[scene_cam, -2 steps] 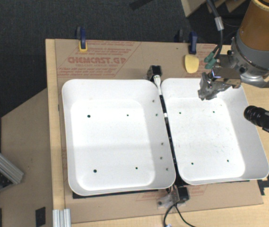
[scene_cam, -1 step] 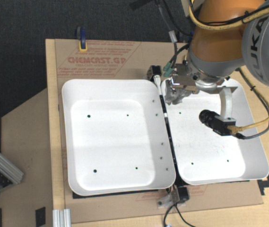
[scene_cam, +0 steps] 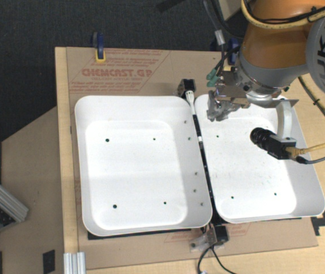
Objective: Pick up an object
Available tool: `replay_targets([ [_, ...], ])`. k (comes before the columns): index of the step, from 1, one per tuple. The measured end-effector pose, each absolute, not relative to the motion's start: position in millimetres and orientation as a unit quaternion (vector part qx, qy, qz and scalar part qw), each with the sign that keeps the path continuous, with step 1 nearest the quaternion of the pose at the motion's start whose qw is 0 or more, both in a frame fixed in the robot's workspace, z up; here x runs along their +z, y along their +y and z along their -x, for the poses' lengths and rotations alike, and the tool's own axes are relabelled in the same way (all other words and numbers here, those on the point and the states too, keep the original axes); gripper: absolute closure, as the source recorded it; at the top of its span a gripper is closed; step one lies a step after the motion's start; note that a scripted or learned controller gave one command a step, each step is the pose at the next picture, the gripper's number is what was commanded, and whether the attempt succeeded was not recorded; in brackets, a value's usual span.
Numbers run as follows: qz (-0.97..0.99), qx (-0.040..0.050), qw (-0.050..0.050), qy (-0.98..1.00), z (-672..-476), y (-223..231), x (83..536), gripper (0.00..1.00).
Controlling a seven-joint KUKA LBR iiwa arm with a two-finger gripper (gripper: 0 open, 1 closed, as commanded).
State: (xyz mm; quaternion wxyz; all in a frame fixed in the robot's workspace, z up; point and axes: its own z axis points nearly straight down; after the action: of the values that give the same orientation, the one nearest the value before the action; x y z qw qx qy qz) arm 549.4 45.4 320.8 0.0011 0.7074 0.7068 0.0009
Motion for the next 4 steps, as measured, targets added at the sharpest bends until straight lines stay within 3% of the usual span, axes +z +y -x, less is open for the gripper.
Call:
replay_targets([
  [1,-0.705,0.0066,0.003,0.709,-522.7,94,449,1.00],
  [2,-0.707,-0.0046,-0.003,0.707,-543.3,104,321,1.00],
  [3,-0.708,-0.0013,-0.001,0.706,-532.7,80,330,1.00],
  [4,-0.708,0.0014,0.001,0.706,-537.8,68,352,1.00],
])
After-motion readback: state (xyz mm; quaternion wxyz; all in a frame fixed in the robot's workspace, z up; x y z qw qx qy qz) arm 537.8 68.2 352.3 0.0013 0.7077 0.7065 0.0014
